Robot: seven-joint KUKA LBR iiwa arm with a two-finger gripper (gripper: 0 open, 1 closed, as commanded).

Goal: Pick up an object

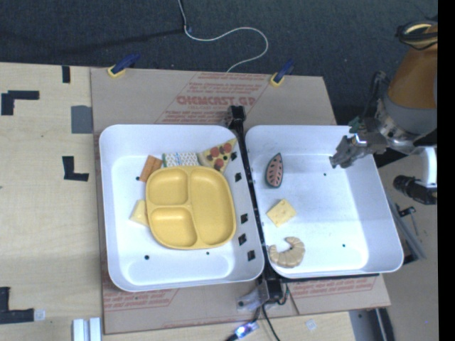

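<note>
We see a brown cardboard sheet (213, 98) w/ 2 clamps (122, 65) on the tabletop (43, 190), plus a white cable (234, 34) on dark carpet (320, 20)

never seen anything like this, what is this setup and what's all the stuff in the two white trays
This is one photo from a camera fixed above a workbench, looking down at a slant. The grey and orange machine at the right is a robot arm, and its gripper, a two-finger claw, hovers over the upper right corner of the right bin. Nothing can be seen held in it. Its job is to pick up an object.

The right bin holds toy food: a watermelon slice, a yellow cheese wedge and a croissant.

The left bin holds a yellow divided plate, with more toy food tucked around its upper and left edges, including a pizza slice. The rest is partly hidden by the plate.

Both bins sit on a cardboard sheet.
</note>
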